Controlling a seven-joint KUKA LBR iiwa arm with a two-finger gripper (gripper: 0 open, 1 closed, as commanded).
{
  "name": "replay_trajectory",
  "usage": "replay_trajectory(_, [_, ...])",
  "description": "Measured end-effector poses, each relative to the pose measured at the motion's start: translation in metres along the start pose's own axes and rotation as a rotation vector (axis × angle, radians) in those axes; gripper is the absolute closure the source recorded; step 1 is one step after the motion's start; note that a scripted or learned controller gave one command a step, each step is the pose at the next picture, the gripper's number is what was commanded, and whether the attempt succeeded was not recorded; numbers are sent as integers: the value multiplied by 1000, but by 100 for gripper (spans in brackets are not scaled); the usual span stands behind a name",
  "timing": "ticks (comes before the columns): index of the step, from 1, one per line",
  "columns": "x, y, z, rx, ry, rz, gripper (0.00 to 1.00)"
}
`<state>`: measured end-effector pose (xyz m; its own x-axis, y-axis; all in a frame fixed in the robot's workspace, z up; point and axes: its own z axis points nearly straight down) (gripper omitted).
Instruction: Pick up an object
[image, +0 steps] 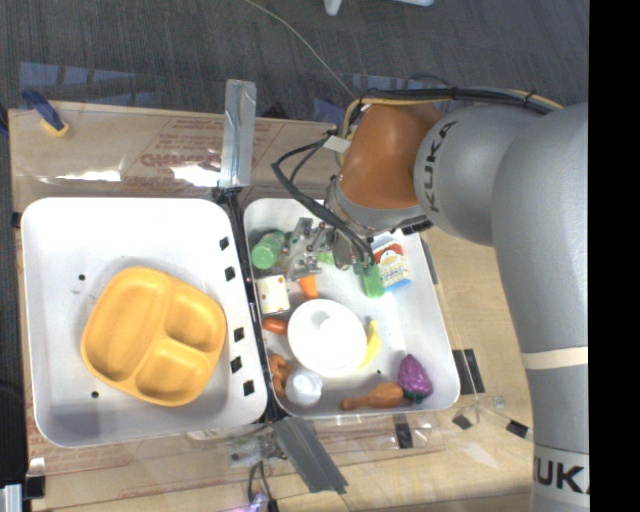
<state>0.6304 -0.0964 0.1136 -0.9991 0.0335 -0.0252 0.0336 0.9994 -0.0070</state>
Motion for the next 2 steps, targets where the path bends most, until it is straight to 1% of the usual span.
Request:
replay_trajectory(1, [73, -21, 13, -7, 9, -239, 100])
replay_trajectory(2, [77, -20, 19, -10, 22, -240, 0])
